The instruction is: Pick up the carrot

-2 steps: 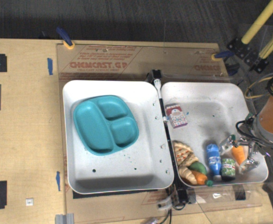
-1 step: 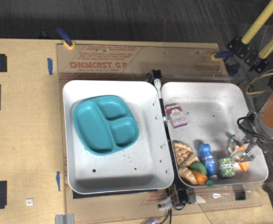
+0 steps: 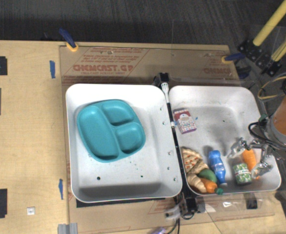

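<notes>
A teal three-compartment plastic plate (image 3: 111, 129) lies in the left white shallow bin (image 3: 79, 179), whose floor carries a few dark specks. In the right white shallow bin (image 3: 216, 101), grey scuffs mark the floor. Just right of the plate's bin sits a small red-and-white printed packet (image 3: 185, 121). Below it are a tan, brown-streaked pastry (image 3: 193, 164), a blue plastic bottle (image 3: 217, 165), a green-and-white patterned can (image 3: 242, 173) and an orange carrot (image 3: 250, 159). The counter (image 3: 26, 145) is pale brown cardboard with red lettering.

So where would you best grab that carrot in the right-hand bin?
Around its thick middle, from straight above, closing across its width. The carrot lies flat, with a green can close beside it, so come down carefully there.
</notes>
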Tool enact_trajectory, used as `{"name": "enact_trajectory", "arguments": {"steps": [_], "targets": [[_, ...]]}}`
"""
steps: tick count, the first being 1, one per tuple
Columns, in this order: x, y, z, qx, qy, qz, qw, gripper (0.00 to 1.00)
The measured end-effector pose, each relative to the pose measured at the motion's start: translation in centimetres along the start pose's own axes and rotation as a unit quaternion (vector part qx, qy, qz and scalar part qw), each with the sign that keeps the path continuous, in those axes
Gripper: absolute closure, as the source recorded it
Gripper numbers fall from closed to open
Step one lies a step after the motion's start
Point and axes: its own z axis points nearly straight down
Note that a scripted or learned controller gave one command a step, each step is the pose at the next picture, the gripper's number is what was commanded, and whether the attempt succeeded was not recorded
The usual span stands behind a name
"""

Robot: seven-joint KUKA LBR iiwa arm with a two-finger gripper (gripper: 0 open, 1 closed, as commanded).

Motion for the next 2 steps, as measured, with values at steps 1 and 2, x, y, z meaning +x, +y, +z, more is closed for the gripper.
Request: {"name": "enact_trajectory", "arguments": {"steps": [1,2], "targets": [[-1.1,2.0,1.2,-0.003,0.009,0.022,0.9997,0.00],[-1.9,1.9,-0.1,0.001,0.000,0.021,0.9998,1.00]]}}
